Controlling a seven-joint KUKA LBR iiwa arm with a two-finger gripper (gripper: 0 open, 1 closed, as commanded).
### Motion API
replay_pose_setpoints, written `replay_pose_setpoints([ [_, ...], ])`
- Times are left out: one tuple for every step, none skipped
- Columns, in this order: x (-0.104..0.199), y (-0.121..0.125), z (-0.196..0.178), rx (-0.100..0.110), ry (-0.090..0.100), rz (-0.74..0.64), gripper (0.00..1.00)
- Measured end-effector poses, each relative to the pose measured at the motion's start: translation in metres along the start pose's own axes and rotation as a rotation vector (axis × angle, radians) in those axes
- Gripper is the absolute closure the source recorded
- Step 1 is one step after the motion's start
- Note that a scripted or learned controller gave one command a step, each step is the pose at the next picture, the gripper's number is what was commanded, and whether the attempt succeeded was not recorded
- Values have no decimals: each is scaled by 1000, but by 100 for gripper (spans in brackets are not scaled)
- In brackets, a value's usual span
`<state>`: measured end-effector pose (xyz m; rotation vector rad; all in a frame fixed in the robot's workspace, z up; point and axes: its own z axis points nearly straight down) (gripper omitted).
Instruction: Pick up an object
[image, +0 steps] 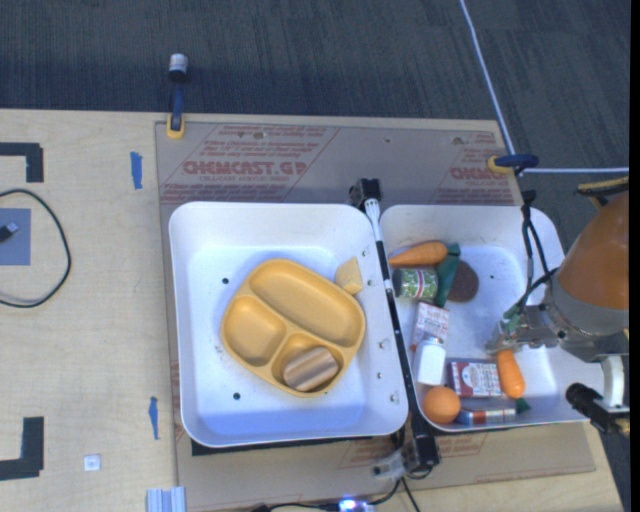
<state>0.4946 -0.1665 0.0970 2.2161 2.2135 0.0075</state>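
**Small carrot just below the wrist, right bin**

The likeliest target was the small orange carrot (511, 374), which lay near the right wall of the right bin (500, 258), its long axis running roughly top to bottom of the view with a slight tilt. It sat just beside the red carton (474, 379), with an orange ball (441, 404) further left and a marker-like stick (488, 411) along the bin's near edge.

The gripper (522, 330) hung directly above the carrot's upper end, so the coming move looked to be a short drop rather than a sideways reach. Whether its jaws were apart or together could not be told; the wrist and the grey-and-orange arm (600, 270) covered them, and nothing was seen held.

A longer carrot (418, 254) lay crosswise at the bin's far end, well apart from the tool. The left bin (200, 330) held a yellow divided tray (290, 320).
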Motion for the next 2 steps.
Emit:
replay_pose_setpoints([
  [95,-4,-88,8,4,-3,100],
  [186,-13,-118,6,4,-3,100],
])
